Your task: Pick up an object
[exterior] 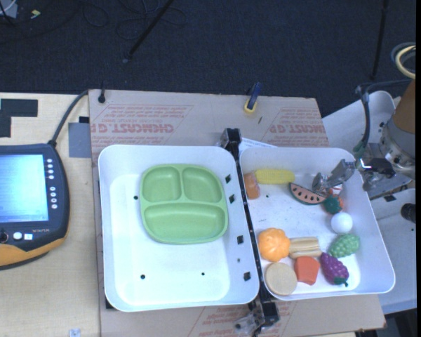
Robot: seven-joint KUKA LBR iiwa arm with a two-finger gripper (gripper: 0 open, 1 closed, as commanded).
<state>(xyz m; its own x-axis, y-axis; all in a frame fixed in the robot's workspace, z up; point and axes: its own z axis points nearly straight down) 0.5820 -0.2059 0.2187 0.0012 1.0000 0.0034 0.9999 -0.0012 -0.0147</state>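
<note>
Seen from the single camera above the bench, two white bins sat side by side: the left bin [119,272] in the middle of the frame and the right bin [379,258] toward the right.

The left bin held one thing, a green divided plate [183,203] with three compartments, lying flat in the bin's upper half.

The right bin was crowded, and I counted ten toy foods there. Along its top lay one yellow corn cob [274,177], with one small orange piece [251,186] just left of it against the bin wall. One watermelon slice [306,194] lay right of centre, one dark green piece [331,205] beside it, and one white ball [342,222] just below that. Lower down came one orange [274,244], one tan bread stick [305,246] touching its right side, one pale green bunch of grapes [344,245], one purple bunch of grapes [334,268], one red block [306,269] and one round tan biscuit [281,279] (the last three packed close along the bin's bottom edge).

The arm came in from the right edge, and its gripper [328,182] hung over the upper right of that bin, just above the watermelon slice and the dark green piece. Its metal fingers [339,170] looked spread, with nothing visibly between them.

At the frame's left edge sat one control pendant [21,202] with a lit screen, and one blue and yellow clamp [252,98] stood on the cardboard above the bins.
</note>
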